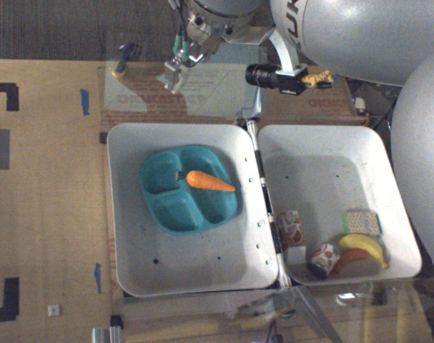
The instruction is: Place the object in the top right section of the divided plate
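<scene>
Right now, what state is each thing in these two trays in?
carrot: lying across the divided plate's top right section, free of the tool
divided plate: flat in the left bin
banana: lying in the right bin
tool: raised beyond the bins

One fixed overhead camera, slanted over both bins [256, 145].
</scene>
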Motion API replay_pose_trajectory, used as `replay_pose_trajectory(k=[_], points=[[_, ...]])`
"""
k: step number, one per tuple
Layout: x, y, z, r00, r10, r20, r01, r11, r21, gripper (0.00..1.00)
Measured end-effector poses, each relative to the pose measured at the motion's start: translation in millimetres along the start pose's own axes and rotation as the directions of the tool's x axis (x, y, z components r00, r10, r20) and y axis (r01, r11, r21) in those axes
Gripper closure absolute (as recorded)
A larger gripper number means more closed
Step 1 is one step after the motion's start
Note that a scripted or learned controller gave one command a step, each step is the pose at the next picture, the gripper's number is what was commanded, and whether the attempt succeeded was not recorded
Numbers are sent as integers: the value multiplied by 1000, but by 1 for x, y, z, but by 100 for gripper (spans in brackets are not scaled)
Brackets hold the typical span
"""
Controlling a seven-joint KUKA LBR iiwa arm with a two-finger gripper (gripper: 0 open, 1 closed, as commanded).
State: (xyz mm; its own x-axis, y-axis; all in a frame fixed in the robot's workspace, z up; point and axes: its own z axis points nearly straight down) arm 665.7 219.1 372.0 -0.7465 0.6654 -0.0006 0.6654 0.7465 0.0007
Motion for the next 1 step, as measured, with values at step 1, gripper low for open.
replay_pose_trajectory(k=[1], points=[[10,-5,19,992,-127,0,127,992,0,100]])
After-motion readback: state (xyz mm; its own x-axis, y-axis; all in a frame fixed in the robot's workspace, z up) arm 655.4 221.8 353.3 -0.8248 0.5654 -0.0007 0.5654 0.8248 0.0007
